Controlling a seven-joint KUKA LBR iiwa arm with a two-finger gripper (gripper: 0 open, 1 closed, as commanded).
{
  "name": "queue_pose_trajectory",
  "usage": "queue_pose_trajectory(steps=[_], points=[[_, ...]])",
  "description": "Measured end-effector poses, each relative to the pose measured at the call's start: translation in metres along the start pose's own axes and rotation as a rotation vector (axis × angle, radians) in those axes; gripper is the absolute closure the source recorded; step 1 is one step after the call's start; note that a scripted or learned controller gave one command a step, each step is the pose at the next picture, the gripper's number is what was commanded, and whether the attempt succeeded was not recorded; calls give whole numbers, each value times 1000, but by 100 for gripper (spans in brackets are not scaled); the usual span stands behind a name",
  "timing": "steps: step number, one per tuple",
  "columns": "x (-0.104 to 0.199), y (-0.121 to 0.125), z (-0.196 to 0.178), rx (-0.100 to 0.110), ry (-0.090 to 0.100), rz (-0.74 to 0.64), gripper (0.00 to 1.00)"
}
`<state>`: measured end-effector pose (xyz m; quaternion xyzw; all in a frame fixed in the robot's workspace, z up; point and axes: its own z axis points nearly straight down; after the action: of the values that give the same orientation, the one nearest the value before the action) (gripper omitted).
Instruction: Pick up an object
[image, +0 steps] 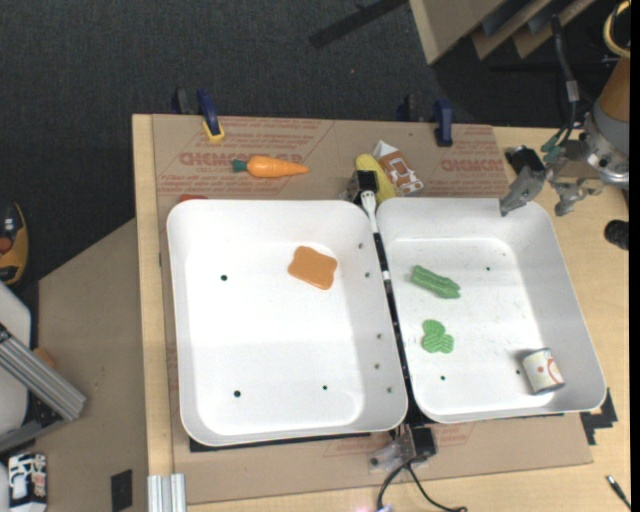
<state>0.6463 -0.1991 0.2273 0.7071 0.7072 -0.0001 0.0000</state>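
Upper right of the frame: gripper (542, 189) hangs over the far right corner of the right bin (575, 300), fingers spread apart, nothing between them. One finger sits at the bin's back rim, the other just outside it.

Right bin contents: green pickle-shaped piece (435, 282), upper middle of the bin; flat green leafy piece (437, 338) just below it in the frame; small white cup with red mark (541, 370) lying on its side at the lower right corner.

Left bin (200, 330): one orange slab (313, 267), upper middle. Well apart from the gripper, across the divider.

Key relation: nearest candidate is the green pickle-shaped piece. It lies down and to the left of the gripper in the frame. Long axis runs upper left to lower right, slightly tilted. Judgement: fingers would need to close across that axis, so the wrist may need turning before descent.

Outside the bins, on the cardboard: toy carrot (270, 167).
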Motion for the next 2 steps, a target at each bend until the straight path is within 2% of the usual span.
queue_pose_trajectory(steps=[1, 2], points=[[0, 1, -11, -4, -2, -1, 100], [20, 22, -142, -12, -4, -3, 100]])
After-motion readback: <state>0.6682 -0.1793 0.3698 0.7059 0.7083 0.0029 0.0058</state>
